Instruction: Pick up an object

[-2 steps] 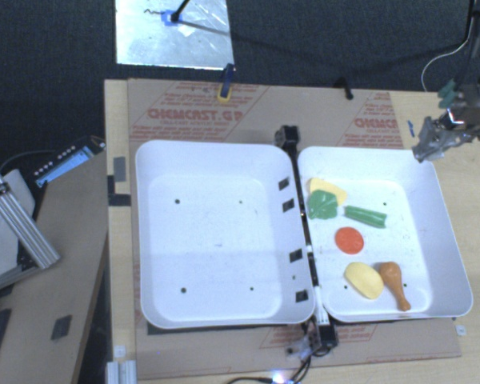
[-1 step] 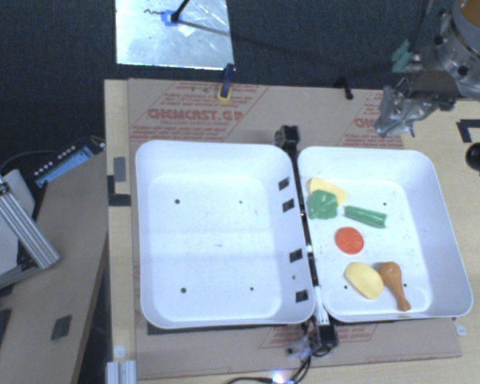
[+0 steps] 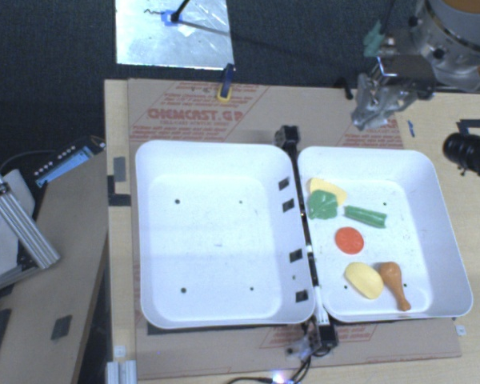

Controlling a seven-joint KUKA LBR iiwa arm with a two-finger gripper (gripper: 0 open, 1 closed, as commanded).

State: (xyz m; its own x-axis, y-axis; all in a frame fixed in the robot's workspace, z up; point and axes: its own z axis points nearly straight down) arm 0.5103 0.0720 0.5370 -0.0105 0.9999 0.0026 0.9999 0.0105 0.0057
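Objects for picking lie in the right bin [image 3: 440,214]; the claw [image 3: 374,114] hangs above the bench beyond that bin's far rim, its state cannot be told. Nearest it sit a yellow wedge [image 3: 328,189] touching a green pepper [image 3: 322,206], then a green bean [image 3: 365,215], red disc [image 3: 350,240], yellow lemon [image 3: 363,280] and drumstick [image 3: 394,282]. Left bin [image 3: 156,214] adjoins.

My gripper [image 3: 374,106] hangs beyond the far rim of the right bin [image 3: 440,206]. Nearest below it lies the cheese wedge [image 3: 326,189], touching the broccoli [image 3: 322,206]. Beside that lies the green bean [image 3: 365,215], then the tomato slice [image 3: 350,240]. Farthest from me, the potato [image 3: 363,280] lies against the chicken drumstick [image 3: 395,283]. The left bin [image 3: 156,174] sits well off to the side.
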